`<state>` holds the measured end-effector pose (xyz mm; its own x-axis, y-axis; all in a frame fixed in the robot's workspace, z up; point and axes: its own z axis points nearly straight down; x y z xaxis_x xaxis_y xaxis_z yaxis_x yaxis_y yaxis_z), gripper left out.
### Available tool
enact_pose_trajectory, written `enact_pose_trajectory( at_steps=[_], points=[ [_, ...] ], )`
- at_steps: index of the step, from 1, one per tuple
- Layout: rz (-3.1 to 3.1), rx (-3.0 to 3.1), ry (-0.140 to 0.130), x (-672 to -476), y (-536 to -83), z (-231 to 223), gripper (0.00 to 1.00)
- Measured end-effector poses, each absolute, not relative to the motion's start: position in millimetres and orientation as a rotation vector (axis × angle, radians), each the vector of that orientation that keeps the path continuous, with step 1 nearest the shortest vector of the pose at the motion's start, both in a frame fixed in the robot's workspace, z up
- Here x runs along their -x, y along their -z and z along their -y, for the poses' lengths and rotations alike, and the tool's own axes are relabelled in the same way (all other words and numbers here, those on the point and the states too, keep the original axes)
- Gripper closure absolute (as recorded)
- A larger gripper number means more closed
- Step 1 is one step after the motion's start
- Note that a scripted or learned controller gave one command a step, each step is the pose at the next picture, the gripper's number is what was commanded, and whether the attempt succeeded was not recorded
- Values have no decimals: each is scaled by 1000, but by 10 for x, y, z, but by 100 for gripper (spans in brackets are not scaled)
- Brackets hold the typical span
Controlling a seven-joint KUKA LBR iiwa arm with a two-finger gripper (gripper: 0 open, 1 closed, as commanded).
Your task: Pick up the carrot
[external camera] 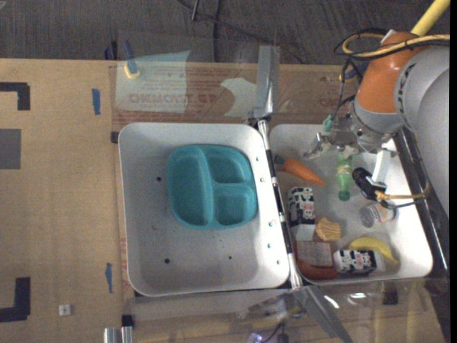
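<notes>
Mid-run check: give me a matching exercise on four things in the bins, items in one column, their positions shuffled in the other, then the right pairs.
Things:
1. carrot
2. teal divided plate
3. banana
4. green bottle

Places:
A. near front right corner of right bin
B. middle of left bin
C. right bin, by the wall shared with left bin, toward the back
D. right bin, just below the gripper

Pairs: 1-C, 2-B, 3-A, 4-D
</notes>
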<state>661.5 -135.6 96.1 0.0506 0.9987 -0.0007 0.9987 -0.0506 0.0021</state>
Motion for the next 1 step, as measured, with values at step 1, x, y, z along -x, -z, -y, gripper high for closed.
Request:
enact_pose_trajectory(
  at_steps=[1],
  points=[
    [-2163,-2276,-1,-6615,-961,1356,0]
  ],
)
